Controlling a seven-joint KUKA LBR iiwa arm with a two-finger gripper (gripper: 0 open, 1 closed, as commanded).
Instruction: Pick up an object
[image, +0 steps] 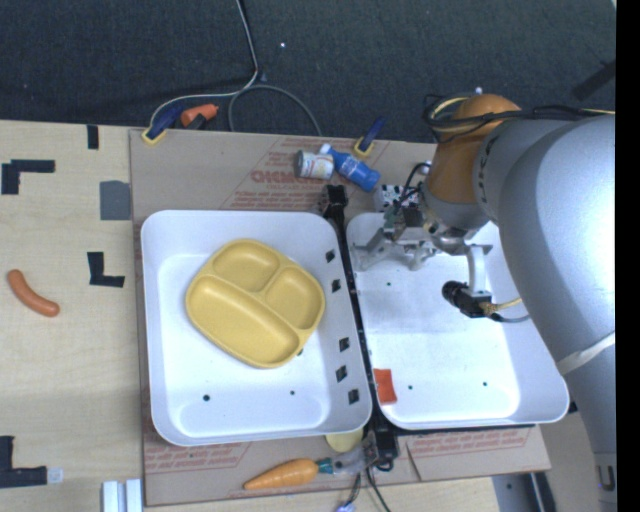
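At the far left, a toy sausage (33, 293) lies on the bare bench top, well apart from both bins. Next comes the left bin (165, 400), where a yellow divided plate (256, 301) rests flat, a little above the middle of its floor; this looks like the likeliest thing to pick, and it sits untouched. Below the bins, on the cardboard sheet, a toy carrot (282, 474) lies near the front edge, and behind the bins a small blue-and-white bottle (338, 165) lies on its side. The right bin (480, 405) carries only a small orange tag (383, 384) by its left wall. The arm (560, 220) reaches in from the right and covers the bin's back corner, with the gripper (397, 240) low over that corner, near the dividing wall. How its end effector stands cannot be told from this slant, and nothing is seen held in it. As a judgement, the task is at its start: no object is grasped or lifted, and the approach, the grasp and the lift are all left.
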